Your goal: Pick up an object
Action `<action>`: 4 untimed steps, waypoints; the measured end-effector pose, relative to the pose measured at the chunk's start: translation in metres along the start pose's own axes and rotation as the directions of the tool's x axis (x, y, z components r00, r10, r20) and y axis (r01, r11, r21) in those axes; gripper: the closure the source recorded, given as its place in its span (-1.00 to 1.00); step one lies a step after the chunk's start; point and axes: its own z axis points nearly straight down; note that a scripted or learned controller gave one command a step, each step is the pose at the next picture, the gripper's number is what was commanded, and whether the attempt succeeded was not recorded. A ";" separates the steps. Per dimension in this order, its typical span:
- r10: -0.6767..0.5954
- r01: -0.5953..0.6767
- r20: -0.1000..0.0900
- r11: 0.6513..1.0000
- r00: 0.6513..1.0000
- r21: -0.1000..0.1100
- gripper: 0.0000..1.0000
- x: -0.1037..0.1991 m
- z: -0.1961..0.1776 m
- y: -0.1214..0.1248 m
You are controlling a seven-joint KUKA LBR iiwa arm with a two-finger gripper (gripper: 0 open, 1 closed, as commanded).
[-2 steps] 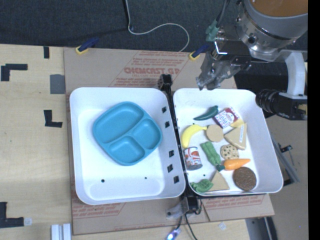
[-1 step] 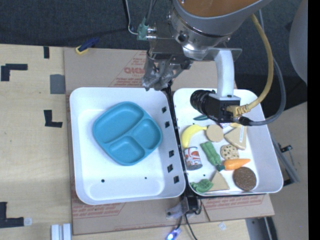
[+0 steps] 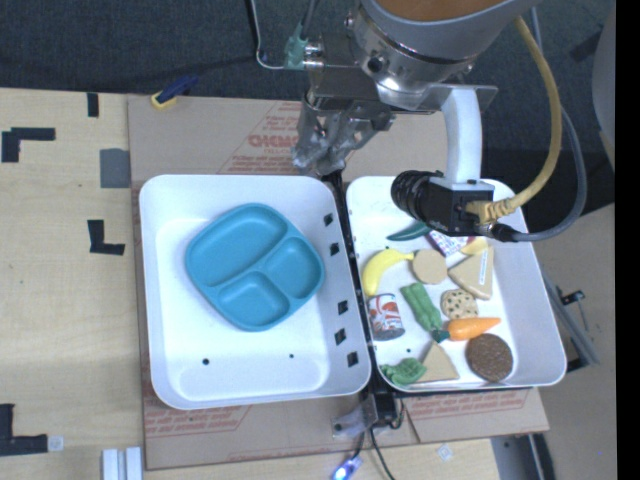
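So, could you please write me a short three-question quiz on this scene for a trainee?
1. True or false: the blue divided plate lies in the left bin.
2. Which lies nearest the brown cookie? A) banana B) carrot C) blue divided plate
3. Fill in: the gripper hangs above the bins' ____ edge.

Key: 1 true; 2 B; 3 far.

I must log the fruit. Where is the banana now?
The banana lies in the right bin, near its left wall, just above the small can and left of the round cracker.
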 end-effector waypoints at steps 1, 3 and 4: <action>-0.001 0.001 0.001 1.000 1.000 0.002 1.00 0.045 0.011 0.000; 0.008 -0.008 0.005 1.000 1.000 0.006 1.00 0.039 0.367 0.116; 0.002 -0.002 -0.001 1.000 1.000 0.003 1.00 0.043 0.347 0.114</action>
